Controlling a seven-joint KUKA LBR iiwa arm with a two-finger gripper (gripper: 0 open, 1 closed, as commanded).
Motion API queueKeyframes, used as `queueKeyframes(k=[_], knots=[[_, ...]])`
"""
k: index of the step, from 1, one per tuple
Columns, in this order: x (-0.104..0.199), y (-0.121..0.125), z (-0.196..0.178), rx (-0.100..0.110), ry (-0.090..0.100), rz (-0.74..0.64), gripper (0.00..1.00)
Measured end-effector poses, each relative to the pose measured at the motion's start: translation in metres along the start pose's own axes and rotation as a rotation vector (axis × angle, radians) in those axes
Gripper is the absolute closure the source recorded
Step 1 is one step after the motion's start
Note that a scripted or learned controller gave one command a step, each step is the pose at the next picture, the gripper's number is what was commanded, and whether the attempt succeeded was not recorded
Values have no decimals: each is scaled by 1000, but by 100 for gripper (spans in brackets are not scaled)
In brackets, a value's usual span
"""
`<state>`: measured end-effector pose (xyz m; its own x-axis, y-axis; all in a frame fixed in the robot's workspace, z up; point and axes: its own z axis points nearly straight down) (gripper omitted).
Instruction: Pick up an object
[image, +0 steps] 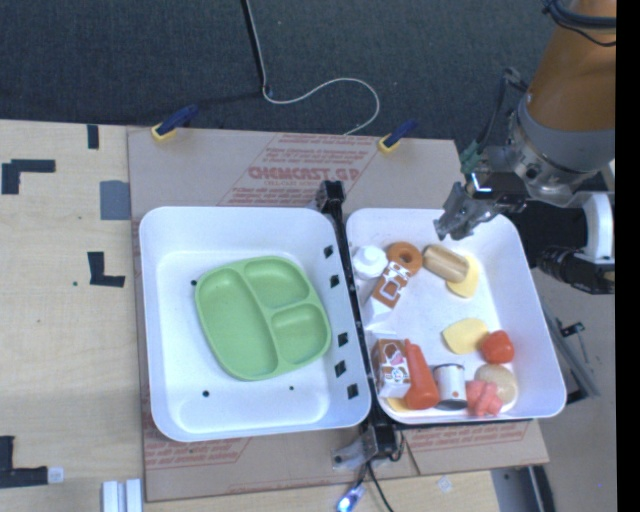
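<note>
I have the gripper (452, 226) hanging over the far edge of the right bin (535, 330), nothing between its fingers as far as I can see; whether they are spread or pressed together I cannot tell from this angle. The nearest candidate is the bread roll (446, 263), lying just beside the gripper toward the bin's middle, resting against a pale yellow piece (463, 286). I judge it to be light, rigid toy food with a smooth, slightly slippery skin, so I would take it across its short width, near the middle, not at the rounded ends where it could squirt out.

The doughnut (404, 253) sits close on its far side from the arm, with a small carton (390, 287) and a white bottle (367, 262) toward the divider edge. The near corner of the right bin is crowded: tomato (497, 346), a yellow wedge (464, 335), a red bottle (420, 384), a can (450, 381) and more, all touching or nearly so.

Open room is best around the roll on the arm's side, toward the bin's outer wall. The left bin (165, 300) carries a green divided plate (263, 317), well apart from everything I'm after
</note>
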<state>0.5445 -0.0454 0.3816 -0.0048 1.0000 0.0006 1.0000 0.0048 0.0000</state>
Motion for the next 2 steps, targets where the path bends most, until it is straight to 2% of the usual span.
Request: queueKeyframes(k=[1,2], knots=[[84,-23,-68,-4,1,-7,100],[140,-50,-81,1,0,-3,100]])
